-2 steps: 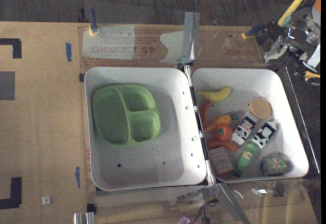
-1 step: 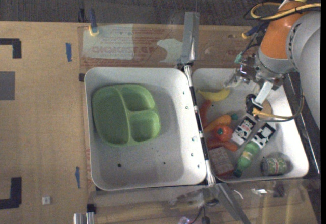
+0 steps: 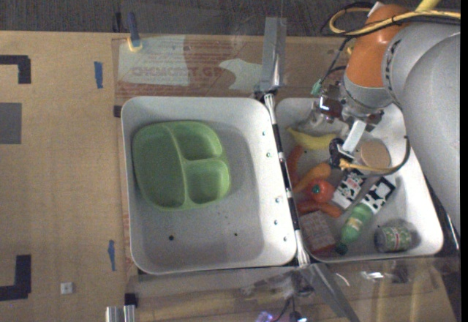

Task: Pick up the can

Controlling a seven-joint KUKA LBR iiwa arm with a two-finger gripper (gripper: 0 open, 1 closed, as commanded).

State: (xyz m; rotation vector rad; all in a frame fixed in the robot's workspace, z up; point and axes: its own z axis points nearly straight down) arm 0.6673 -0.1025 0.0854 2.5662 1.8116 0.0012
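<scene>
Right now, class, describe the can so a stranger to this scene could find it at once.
Start at the right-hand white bin, the one crowded with items. Go to its near right corner, where the can lies on its side just right of the green bottle. It is a short, stubby cylinder with a greenish label, unlike the slimmer bottle.

Two white bins (image 3: 139, 112), one green plate (image 3: 180, 164), one can (image 3: 395, 237), one banana (image 3: 314, 140).

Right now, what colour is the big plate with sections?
Green. The plate shows best in the camera view.
</scene>
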